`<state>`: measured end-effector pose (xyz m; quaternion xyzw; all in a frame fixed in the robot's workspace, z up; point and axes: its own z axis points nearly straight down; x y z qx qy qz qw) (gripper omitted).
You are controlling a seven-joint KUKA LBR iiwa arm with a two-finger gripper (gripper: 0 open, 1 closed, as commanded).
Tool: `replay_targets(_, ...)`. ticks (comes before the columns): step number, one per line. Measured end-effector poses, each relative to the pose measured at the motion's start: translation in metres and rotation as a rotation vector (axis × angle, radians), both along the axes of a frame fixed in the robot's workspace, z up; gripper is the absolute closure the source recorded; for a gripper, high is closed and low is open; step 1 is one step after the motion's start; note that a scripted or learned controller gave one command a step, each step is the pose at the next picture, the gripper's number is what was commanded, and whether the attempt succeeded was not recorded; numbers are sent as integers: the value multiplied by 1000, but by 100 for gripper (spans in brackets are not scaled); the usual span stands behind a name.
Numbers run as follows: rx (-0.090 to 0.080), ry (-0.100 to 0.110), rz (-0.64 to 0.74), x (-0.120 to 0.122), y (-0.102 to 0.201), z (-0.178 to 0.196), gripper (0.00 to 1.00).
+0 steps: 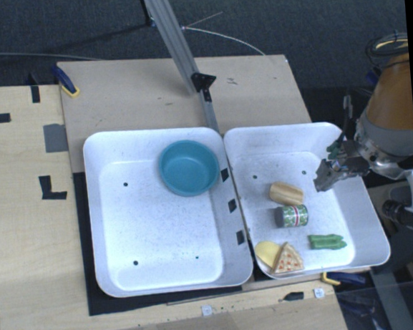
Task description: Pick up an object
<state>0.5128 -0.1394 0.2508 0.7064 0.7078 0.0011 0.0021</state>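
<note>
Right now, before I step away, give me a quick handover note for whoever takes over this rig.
End effector: over the right bin's right side, nothing visibly held; open or shut cannot be told.
Right bin: tan bread-like roll, small can just below it, green piece lower right, yellow piece and pizza slice at the lower left.
Left bin: blue bowl at the top.
Done: nothing picked.
Left: grasp and lift one object; the roll is nearest.

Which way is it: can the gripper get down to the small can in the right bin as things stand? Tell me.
Probably yes. The gripper hangs over the right bin, just right of the can. The can lies open from above, though the bread roll sits close beside it.
</note>
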Motion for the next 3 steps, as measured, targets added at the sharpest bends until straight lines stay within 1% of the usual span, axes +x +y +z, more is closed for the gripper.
replay_targets(1, 3, 5, 6, 22, 59, 0, 100)
replay_targets(3, 3, 5, 5, 65, 163, 4, 100)
